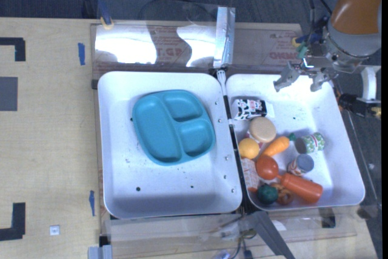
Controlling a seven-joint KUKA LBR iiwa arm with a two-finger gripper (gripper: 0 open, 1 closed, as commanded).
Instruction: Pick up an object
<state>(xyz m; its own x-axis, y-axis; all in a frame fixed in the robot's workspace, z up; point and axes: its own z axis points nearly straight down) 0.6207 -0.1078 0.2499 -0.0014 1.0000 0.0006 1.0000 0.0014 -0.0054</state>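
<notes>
Where the arm [357, 9] reaches in from the right, gripper [301, 79] poised above the far edge of the right bin [348, 148], fingers spread apart with nothing between them.

Two white bins side by side, touching along a shared rim. One blue tray [174, 126] in the left bin [115, 179], three compartments, tilted, near the middle; bare white floor all round it, widest toward the near edge.

Toys in the right bin, counted from the tray outward: one black-and-white carton [250, 107] just past the shared rim, nearest the gripper yet apart from it; one tan bun [262, 129] below the carton; one yellow fruit [248, 148] and one carrot [276, 146] touching the bun's near side; one tomato [267, 167]; one red sausage [300, 187] lying slantwise; one dark green piece [267, 193] at the near rim. Farther from the tray, one green-and-white ball [314, 142] and one grey-blue piece [302, 164], small, hard to identify.

Clutter packed along the bin's tray side and near edge. Open floor along its far edge under the gripper and down its right wall.
</notes>
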